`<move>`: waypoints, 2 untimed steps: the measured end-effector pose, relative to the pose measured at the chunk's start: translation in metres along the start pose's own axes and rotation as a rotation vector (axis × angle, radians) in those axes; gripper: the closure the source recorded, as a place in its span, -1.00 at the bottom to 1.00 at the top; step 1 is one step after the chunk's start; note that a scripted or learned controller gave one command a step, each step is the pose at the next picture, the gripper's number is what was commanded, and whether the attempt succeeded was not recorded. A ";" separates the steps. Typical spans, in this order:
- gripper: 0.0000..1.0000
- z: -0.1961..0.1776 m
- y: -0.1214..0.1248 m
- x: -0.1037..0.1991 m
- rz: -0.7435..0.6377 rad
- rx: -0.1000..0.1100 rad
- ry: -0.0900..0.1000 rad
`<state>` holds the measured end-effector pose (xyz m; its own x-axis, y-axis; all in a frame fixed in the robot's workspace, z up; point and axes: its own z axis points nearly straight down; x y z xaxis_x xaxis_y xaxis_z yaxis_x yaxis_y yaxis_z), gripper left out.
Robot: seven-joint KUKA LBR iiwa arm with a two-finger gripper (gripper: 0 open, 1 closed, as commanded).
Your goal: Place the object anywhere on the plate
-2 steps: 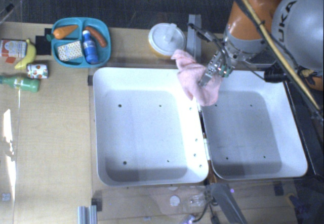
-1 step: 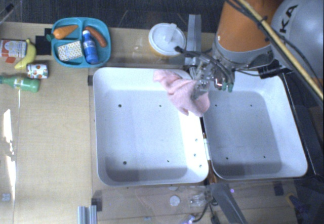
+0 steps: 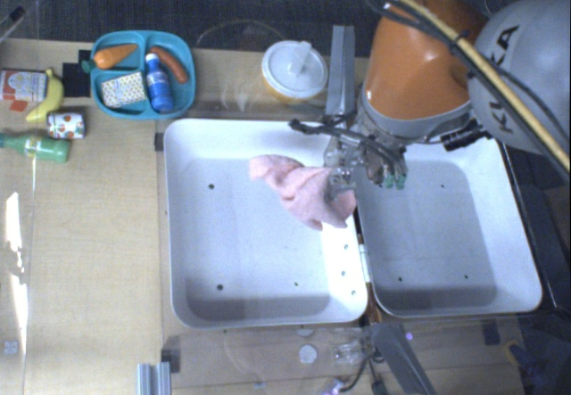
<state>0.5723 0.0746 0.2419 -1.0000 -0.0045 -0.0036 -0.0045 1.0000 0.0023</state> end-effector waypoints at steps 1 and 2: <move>1.00 0.009 0.036 0.035 -0.001 0.000 0.001; -1.00 0.009 0.036 0.035 -0.001 0.000 0.001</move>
